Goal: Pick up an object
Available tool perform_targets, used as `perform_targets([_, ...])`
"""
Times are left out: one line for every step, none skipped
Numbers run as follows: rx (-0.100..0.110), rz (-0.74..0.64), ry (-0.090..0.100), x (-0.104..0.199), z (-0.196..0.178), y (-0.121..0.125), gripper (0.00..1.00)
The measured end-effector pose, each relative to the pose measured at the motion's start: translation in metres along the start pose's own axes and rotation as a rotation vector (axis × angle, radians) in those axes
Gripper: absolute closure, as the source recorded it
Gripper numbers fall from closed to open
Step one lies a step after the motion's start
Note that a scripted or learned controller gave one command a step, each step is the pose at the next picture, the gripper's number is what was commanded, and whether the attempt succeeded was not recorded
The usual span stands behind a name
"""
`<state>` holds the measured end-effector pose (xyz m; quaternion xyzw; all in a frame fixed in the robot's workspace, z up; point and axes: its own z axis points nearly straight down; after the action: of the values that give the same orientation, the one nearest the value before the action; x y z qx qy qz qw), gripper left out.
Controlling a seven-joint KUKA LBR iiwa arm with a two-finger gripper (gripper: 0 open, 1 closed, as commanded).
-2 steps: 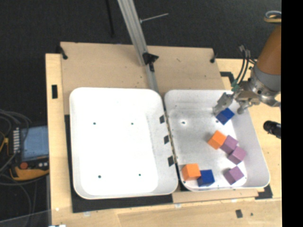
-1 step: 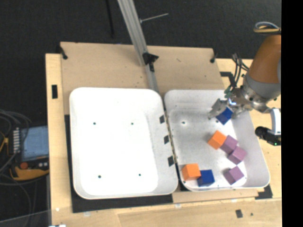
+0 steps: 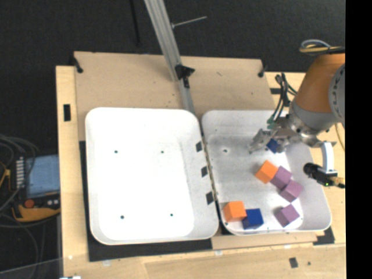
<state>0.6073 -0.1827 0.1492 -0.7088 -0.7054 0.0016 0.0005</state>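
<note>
Item: my jaws [image 3: 272, 139], state I cannot tell, hang over a small blue block [image 3: 272, 146] at centre right in the right bin [image 3: 232, 127], placed there to pick it; other blocks cluster lower right.

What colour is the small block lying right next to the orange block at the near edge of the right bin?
Blue: the small blue block, camera view.
</note>
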Motion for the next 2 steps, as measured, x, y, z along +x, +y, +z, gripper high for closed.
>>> perform_targets([-0.008, 0.005, 0.000, -0.001, -0.014, 0.002, 1.00])
perform_targets([-0.011, 0.001, -0.001, -0.006, -0.079, 0.001, 1.00])
